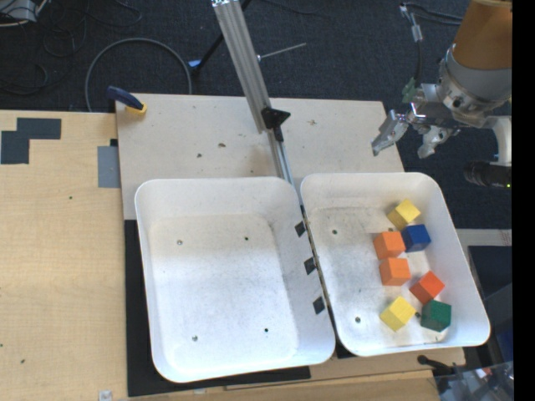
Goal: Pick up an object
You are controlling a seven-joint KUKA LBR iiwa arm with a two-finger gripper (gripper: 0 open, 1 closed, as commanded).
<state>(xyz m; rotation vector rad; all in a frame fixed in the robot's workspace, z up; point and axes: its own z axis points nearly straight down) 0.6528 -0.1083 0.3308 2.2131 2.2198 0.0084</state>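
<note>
Tool (pixel 410 139) open, holding nothing, beyond right bin (pixel 468 303), which holds seven coloured blocks (pixel 394 270), left bin (pixel 159 224) beside it

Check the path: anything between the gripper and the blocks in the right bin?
Nothing visible. The gripper hangs above the bench beyond the right bin's far rim; the blocks, nearest being the yellow block, lie uncovered along the bin's right side, open from above.

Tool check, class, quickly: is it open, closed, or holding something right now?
Tool: open, holding nothing, raised beyond the far rim of the right bin.
</note>
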